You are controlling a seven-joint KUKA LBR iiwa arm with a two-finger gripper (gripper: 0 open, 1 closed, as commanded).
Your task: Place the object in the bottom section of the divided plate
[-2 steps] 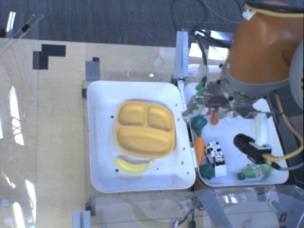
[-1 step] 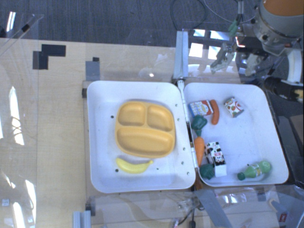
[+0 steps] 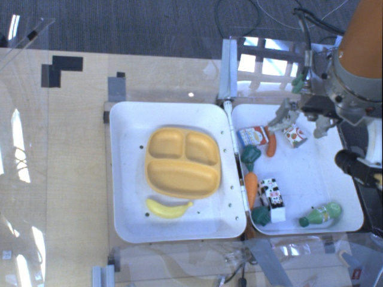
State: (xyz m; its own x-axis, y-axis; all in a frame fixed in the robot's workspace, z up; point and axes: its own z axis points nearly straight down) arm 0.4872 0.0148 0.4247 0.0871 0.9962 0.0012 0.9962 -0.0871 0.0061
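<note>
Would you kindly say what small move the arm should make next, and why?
Probably lower the gripper onto the small carton just beneath it in the right bin; nothing yet lies in the yellow divided plate.

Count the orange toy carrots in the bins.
2, both in the right white bin: long orange carrot along its left wall, small orange carrot farther back; others may be hidden.

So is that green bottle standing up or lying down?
Lying down: the green bottle rests on its side in the right bin, cap pointing left.
</note>
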